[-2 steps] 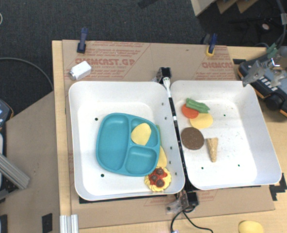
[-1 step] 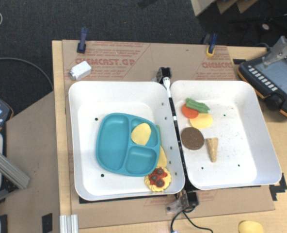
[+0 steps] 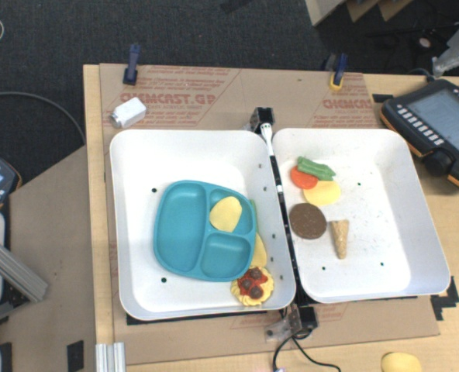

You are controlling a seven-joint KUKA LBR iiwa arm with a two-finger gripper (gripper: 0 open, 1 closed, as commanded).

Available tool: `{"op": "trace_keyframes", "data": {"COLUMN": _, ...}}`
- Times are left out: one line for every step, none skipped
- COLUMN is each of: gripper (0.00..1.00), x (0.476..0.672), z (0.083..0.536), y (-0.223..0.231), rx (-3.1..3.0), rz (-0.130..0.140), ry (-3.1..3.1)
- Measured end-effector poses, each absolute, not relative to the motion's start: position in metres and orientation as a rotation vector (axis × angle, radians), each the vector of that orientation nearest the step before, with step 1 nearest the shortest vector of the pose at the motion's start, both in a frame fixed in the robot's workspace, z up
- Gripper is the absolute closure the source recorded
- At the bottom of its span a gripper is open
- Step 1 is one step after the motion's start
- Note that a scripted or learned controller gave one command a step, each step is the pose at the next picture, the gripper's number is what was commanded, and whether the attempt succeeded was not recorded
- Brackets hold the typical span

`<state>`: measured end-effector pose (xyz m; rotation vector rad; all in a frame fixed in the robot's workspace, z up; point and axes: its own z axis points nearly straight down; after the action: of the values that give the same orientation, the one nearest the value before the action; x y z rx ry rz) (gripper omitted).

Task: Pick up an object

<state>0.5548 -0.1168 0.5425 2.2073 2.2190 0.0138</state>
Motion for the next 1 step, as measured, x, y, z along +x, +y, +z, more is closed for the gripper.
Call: {"op": "trace_keyframes", "data": {"gripper": 1.00, "x": 0.5555, "z": 0.5470, "y": -0.1193, "rx": 2.215, "rz": 0.004, "ry": 2.217}}
